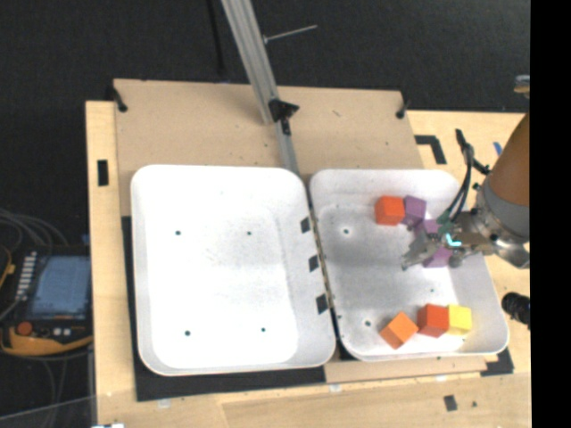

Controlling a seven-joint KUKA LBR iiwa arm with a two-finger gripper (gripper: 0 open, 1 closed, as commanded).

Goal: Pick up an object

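Jaws (432, 253) of the grey arm sit low over the right bin (357, 328), reaching in from the right edge; whether they are apart or together cannot be told, wrist hardware and glare blur them. Purple block (437, 258) right at the jaws, partly covered by them, contact unclear, no clean view of it between fingers. Second purple cube (415, 209) just up-left of the jaws, touching an orange cube (389, 210) on its far side. Below the jaws, well apart, near the bin's front rim: orange cube tilted (400, 329), red cube (434, 319) beside it, yellow cube (459, 318) touching the red one on the arm side. Left bin (223, 266) far left of the jaws. Both bins on a tan counter (339, 132). Metal post (252, 52) rises behind the bins.
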